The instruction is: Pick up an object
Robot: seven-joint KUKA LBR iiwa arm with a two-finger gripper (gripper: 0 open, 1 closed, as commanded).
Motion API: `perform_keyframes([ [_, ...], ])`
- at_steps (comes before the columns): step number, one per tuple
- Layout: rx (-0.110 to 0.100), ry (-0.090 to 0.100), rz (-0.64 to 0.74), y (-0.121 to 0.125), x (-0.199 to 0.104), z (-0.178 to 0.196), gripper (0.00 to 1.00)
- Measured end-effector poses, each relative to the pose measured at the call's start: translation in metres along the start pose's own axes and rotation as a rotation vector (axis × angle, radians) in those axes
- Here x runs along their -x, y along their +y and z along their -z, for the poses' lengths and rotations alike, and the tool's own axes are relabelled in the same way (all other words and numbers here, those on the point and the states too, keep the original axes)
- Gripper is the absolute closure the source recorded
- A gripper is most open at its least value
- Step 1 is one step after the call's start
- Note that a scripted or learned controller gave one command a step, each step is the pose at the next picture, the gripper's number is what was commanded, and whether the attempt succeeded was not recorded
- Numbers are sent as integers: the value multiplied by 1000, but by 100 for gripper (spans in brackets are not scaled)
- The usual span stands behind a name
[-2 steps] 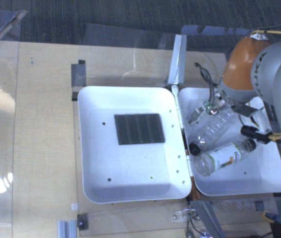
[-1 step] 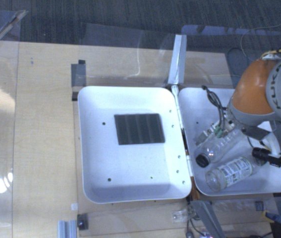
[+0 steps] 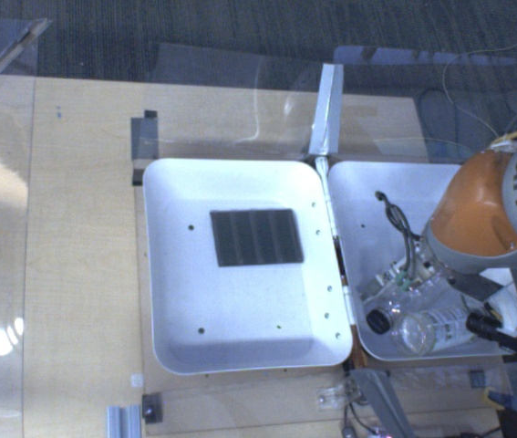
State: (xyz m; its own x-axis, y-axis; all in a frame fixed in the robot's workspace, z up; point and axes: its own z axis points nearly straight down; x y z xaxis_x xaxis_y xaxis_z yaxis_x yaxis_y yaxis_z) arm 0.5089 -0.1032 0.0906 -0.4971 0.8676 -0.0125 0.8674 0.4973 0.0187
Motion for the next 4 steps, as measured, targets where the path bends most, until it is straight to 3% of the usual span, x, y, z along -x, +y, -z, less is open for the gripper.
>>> perform_keyframes([
  [1,-12,9,-11,-9,3,2,0],
  [2,-7,1,-589,35,6,-2,0],
  [3,-11,2,-565,131,74,-7,0],
  [4,-17,3,-607,74,77,137,0],
])
